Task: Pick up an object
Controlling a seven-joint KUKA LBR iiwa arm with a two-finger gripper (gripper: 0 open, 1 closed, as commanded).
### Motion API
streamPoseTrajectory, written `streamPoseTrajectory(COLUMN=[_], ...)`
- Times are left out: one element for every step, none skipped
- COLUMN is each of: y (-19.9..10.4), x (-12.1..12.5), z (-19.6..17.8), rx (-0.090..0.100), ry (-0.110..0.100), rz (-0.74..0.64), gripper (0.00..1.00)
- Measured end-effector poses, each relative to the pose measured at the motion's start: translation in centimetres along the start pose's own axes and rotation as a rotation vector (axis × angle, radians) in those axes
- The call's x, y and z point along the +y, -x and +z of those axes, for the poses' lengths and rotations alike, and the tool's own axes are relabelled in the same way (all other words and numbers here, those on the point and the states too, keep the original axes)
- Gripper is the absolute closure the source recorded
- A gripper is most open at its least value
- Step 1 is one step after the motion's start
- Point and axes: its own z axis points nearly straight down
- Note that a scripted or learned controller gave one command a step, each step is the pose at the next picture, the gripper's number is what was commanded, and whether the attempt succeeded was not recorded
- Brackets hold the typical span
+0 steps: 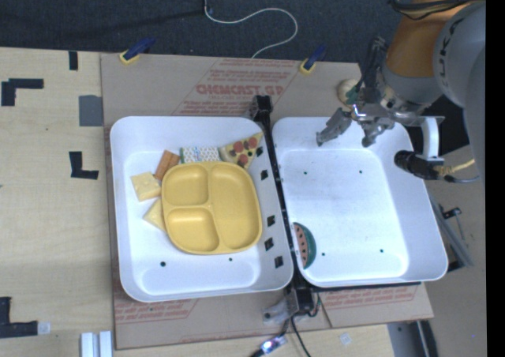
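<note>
Two white bins sit side by side. The left bin holds a yellow plate with little toy foods tucked behind it. The right bin has what looks like a watermelon slice by its left wall. The gripper hangs over that bin's far edge, fingers spread apart, holding nothing.
</note>
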Motion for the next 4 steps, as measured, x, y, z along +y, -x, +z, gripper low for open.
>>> streamPoseTrajectory(y=[0.0,-0.3,-0.9,-1.0], x=[0.3,1.2,1.8,1.8], z=[-0.9,4.1,10.2,12.6], rx=[-0.001,-0.003,-0.002,-0.003], ry=[0.014,0.010,0.009,0.012], rz=[-0.003,-0.004,-0.004,-0.004], gripper=[0.00,0.00,0.00,0.00])
